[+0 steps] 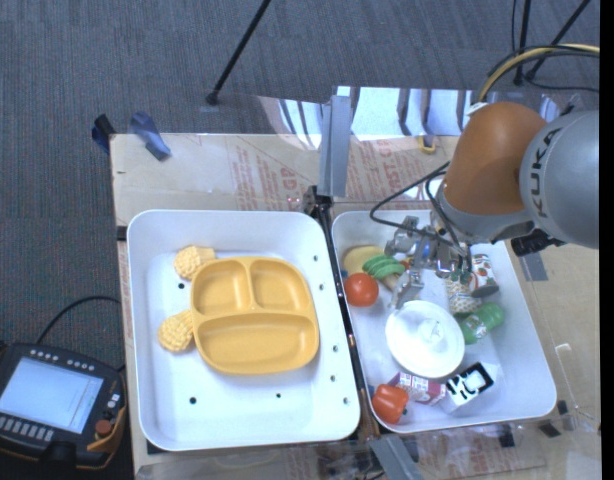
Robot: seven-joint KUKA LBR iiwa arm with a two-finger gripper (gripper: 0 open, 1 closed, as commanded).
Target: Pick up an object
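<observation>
Hand (419, 268) over right bin (532, 318) | tomato (361, 289) ×1 | left bin: waffles (193, 261) ×2

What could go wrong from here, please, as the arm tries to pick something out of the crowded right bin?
1. The claw hangs above tightly packed items: the tomato, a green vegetable and the white lid lie close together, so it may nudge neighbours or close on two things.
2. The round tomato could roll aside.
3. The flat white lid partly covers the small carton, making both awkward to grip.
</observation>
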